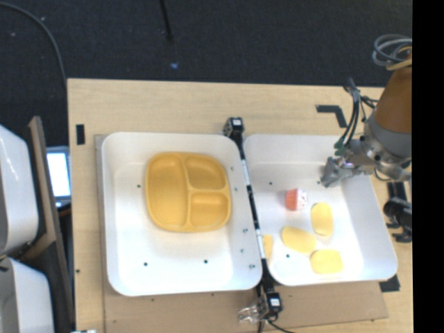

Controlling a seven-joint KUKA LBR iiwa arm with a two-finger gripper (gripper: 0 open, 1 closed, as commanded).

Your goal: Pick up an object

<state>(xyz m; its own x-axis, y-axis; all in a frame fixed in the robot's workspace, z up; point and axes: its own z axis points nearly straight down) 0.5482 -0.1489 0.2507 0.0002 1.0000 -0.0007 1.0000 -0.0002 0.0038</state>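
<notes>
Wooden bench; jaws hover over right bin, above red block

A pale wooden bench stands on dark speckled floor, where a thin cable curves across. White furniture sits beside the bench.

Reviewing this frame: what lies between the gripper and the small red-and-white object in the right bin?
Nothing. In the camera view, bare white bin floor separates the gripper from the red-and-white object; the yellow pieces lie beyond it.
</notes>
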